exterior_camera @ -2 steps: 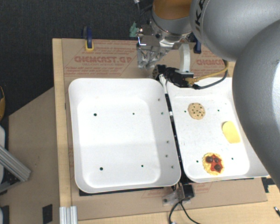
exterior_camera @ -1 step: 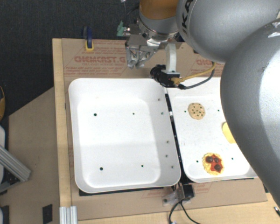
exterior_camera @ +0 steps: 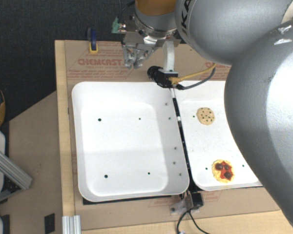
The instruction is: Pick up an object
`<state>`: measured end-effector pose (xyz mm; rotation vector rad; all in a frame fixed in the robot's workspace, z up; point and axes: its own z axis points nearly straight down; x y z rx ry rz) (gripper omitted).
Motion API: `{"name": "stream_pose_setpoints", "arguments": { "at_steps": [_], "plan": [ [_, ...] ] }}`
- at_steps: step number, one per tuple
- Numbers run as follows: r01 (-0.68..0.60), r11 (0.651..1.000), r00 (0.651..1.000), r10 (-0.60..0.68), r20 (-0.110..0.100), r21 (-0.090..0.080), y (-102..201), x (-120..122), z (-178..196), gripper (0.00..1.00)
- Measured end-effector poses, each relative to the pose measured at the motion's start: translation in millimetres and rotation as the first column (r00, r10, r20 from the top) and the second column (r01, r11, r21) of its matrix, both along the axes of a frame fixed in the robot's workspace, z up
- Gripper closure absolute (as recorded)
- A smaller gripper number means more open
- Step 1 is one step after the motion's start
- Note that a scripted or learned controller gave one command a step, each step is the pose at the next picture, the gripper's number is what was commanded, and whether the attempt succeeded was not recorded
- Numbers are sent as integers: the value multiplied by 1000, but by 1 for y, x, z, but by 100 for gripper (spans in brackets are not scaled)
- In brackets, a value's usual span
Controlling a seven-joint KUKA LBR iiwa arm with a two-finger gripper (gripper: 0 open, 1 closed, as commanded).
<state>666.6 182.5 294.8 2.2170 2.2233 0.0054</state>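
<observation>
Two white bins [exterior_camera: 127, 140] are sitting side by side mid-frame; one cookie [exterior_camera: 205, 115] and one small pizza [exterior_camera: 222, 170] are lying in the right-hand bin [exterior_camera: 205, 145].

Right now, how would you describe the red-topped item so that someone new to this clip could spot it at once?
Start at the two white bins and take the right bin, partly hidden by the grey arm. Two small round food-like pieces lie in it: the one you want is the pizza piece near the front edge. It is yellow with dark red blotches, while the cookie farther back is pale tan with dark specks.
</observation>
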Motion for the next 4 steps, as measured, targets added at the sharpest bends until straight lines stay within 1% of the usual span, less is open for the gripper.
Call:
{"name": "stream_pose_setpoints", "arguments": {
  "at_steps": [1, 2, 3, 4],
  "plan": [
    [1, 1000, 1000, -1, -7, -1, 21, -1, -20, 100],
    [0, 1000, 1000, 0, 1, 1, 43, 0, 12, 100],
    [1, 1000, 1000, -1, 0, 0, 42, 0, 20, 100],
    [1, 1000, 1000, -1, -4, -1, 42, 0, 17, 100]
  ]
}}
